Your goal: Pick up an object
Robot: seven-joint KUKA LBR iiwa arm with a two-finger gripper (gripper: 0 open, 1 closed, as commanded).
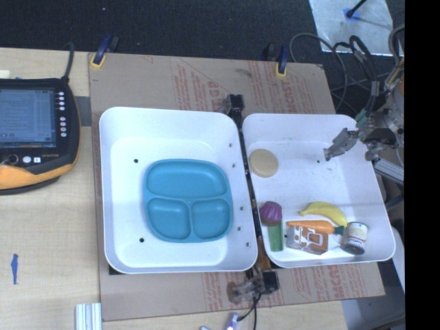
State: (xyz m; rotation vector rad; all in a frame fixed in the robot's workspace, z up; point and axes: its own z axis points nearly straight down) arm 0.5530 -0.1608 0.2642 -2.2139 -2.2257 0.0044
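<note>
Far left on the wooden bench there's a black and orange handheld control tablet (31,133) with its screen lit, sitting well clear of everything else. Next over, on a big sheet of brown cardboard (206,88), is the left shallow white plastic bin (117,184), and lying flat in the middle of it is a light blue plastic divided plate with three sections (188,200). Touching that bin's right side is the right shallow white plastic bin (309,133), which has all the small stuff in it. Near its upper left corner is a round tan cookie-looking disc (263,162), off by itself. Along the front edge everything's bunched up: a purple-topped toy vegetable with a green stem (272,223) sits leftmost, then a small orange and white printed carton (309,238) lying flat just beside it, with an orange toy carrot (311,224) along its top edge and a yellow toy banana (324,212) just behind that, and finally a small tin can with a pale label (355,238) tipped on its side in the right corner. The grey two-finger gripper (334,150) pokes in from the right over the bin's upper right area, well apart from that pile and with nothing between its fingers; honestly can't tell from here whether they're spread or pressed together.
</note>
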